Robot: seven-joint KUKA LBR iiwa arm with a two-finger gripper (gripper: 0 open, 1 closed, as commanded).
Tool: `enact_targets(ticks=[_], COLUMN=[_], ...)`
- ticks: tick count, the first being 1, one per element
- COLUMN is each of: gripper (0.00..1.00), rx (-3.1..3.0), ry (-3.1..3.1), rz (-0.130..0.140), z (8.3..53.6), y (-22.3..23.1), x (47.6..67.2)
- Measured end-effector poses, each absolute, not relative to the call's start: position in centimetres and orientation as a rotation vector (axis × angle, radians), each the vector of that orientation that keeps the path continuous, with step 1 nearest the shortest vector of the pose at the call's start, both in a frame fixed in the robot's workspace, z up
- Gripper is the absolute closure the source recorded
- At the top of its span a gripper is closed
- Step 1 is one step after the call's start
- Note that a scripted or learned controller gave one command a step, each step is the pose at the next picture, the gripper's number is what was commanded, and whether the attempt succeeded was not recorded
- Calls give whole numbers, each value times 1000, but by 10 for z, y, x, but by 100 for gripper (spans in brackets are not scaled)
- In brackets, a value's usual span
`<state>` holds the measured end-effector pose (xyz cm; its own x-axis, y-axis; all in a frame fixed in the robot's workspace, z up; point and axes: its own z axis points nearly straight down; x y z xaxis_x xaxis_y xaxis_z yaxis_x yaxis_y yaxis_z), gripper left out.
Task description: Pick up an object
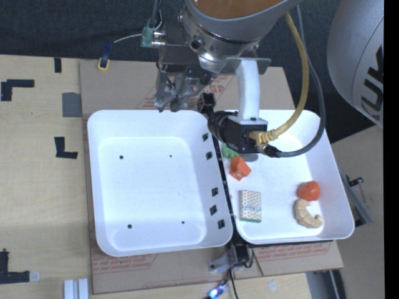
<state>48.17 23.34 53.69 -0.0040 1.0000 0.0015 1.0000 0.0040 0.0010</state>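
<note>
My gripper (174,96) hangs over the far rim of the left bin (100,167), near its back right corner, with nothing visible in it. The objects lie in the right bin (330,167). An orange-red block (239,167) sits near the bin's left wall, and a green item (228,150) peeks out just behind it, partly hidden by the arm's black attachment. A small patterned box (250,205) lies toward the front. A red tomato-like ball (308,190) and a beige curved piece (307,215) rest at the front right.
The arm's large grey and orange body (243,11) fills the top centre. A white bracket with a black device (240,129) and cables hangs over the divide between the bins. Cardboard (124,86) lies under both bins on the wooden bench.
</note>
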Motion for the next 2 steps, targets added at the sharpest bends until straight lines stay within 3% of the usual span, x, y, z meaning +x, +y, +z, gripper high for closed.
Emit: enact_targets(ticks=[1, 2], gripper=[100, 100], rx=[-2217, -2217], ry=[-2226, -2218], rz=[4, 26], z=[545, 413], y=[234, 233], x=[484, 482])
